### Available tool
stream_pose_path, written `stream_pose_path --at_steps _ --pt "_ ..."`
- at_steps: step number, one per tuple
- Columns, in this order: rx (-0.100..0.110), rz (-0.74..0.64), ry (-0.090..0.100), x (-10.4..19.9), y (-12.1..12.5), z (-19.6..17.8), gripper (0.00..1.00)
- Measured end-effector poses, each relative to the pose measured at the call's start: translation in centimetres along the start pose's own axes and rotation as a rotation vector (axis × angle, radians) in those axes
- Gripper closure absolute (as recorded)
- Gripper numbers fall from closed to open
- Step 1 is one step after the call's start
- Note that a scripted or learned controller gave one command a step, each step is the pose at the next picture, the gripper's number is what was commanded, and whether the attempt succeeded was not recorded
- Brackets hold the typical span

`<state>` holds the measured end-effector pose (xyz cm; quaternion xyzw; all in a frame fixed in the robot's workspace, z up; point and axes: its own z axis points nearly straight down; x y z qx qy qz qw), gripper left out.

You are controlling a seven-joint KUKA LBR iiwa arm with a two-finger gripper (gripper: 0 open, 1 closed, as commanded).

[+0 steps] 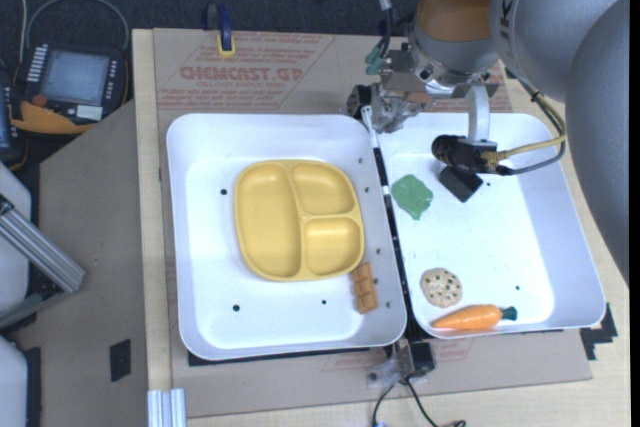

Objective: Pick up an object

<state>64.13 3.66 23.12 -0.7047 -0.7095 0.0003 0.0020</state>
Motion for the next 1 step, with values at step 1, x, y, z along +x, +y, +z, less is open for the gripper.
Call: stream_pose_path --at_steps 1 --pt "-0.006 0.001 -0.001 5.36 0.28 -0.54 1.00"
